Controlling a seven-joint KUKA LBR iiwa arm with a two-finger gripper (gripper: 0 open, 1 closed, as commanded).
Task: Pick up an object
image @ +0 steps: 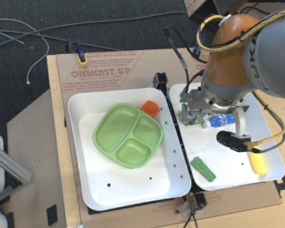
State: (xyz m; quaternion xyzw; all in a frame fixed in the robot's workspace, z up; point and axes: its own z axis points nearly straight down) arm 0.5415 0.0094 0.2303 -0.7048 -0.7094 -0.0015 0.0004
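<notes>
My gripper (197, 113) hangs under the grey and orange wrist over the back of the right bin (234, 175). A blue and white bottle (217, 121) lies on its side just beside the gripper, partly hidden by the wrist. In the same bin a green block (203, 168) lies near the front left and a yellow corn-shaped piece (258, 162) near the front right. The left bin (119, 188) holds a green divided plate (128, 135), and a small orange object (151, 108) rests at the plate's back edge.
A black divider (175, 133) runs between the two bins. A dark piece on a yellow cable (232, 140) hangs from the arm over the right bin. Cardboard (100, 72) lies under the bins, with a blue and yellow clamp (81, 53) at its back edge.
</notes>
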